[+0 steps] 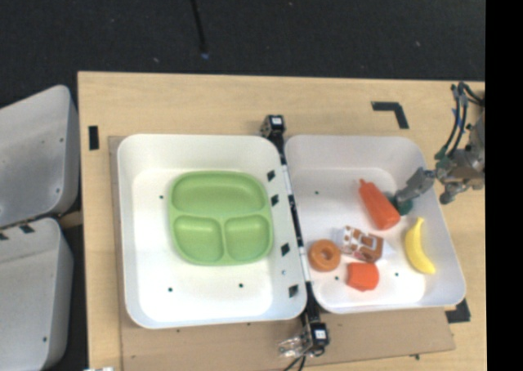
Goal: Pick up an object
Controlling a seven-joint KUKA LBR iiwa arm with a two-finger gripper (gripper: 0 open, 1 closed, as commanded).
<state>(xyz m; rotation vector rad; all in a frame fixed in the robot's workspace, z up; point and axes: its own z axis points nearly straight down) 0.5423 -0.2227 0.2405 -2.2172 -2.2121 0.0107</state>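
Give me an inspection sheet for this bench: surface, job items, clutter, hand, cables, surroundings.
Surface: wooden bench bearing a left bin and a right bin, side by side.
Job's things: in the right bin, an orange bottle, a banana, a doughnut, a small brown and white item and a red block.
Clutter: green divided plate in the left bin.
Grippers: hand low over the right bin beside the bottle; nothing seen between its fingers.
Cables: wires on the arm at the right.
Surroundings: dark floor; grey panels at the left.
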